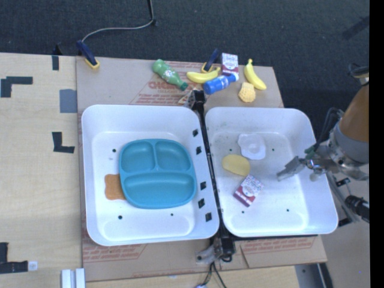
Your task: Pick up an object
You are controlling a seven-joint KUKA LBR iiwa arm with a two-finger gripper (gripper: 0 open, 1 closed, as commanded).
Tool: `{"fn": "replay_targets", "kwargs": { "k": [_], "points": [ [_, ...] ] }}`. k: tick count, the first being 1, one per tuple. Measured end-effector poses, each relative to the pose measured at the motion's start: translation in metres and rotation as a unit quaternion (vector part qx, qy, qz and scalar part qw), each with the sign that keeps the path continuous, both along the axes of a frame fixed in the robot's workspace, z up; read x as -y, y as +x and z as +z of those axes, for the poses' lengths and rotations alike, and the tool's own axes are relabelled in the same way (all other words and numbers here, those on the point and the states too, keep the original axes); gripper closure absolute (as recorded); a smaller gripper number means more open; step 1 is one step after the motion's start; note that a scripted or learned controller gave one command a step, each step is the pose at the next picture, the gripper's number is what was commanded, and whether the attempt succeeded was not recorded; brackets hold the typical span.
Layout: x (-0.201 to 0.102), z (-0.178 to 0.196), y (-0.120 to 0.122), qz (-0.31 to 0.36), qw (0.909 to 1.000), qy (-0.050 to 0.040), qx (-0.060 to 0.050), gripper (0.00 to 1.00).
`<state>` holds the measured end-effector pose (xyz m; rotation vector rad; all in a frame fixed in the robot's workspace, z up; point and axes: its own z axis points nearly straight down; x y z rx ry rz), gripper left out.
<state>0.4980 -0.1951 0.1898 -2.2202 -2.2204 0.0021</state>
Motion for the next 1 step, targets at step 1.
{"fn": "replay_targets", "kwargs": {
  "k": [1],
  "points": [
    [-0.0573, -0.1016, -0.0120, 0.001, 1.0000, 0.0005, 0.004, 0.00]
  ]
}}
